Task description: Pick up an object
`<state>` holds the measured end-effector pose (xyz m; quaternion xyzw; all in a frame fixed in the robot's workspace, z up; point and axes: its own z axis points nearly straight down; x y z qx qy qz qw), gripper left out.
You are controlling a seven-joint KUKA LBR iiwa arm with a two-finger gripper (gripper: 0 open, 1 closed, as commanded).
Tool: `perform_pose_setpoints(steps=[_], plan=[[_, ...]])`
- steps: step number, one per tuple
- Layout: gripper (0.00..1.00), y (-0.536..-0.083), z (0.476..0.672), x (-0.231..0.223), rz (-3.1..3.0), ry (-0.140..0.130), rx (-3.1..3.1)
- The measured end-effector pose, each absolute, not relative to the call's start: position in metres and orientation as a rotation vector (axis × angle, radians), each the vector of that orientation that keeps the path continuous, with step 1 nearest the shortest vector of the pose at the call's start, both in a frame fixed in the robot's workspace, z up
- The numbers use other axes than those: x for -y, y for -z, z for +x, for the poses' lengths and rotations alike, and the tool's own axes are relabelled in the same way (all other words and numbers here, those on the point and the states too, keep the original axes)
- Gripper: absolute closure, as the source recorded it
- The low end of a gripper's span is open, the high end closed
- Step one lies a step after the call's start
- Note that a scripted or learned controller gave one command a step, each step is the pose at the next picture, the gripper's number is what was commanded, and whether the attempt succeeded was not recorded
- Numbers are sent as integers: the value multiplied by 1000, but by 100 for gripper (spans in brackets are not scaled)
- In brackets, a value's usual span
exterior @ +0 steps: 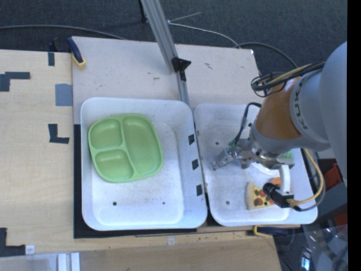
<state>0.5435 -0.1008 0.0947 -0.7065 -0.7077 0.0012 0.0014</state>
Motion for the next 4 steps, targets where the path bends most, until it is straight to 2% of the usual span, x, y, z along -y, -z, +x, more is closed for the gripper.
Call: perform_pose_setpoints(steps=[1,2,4], plan=[[100,-106,543,100,-2215,-4,2222],[100,-150,541,106,-2222,2,2223],[100,-262,555,107,-2222,3,2226]])
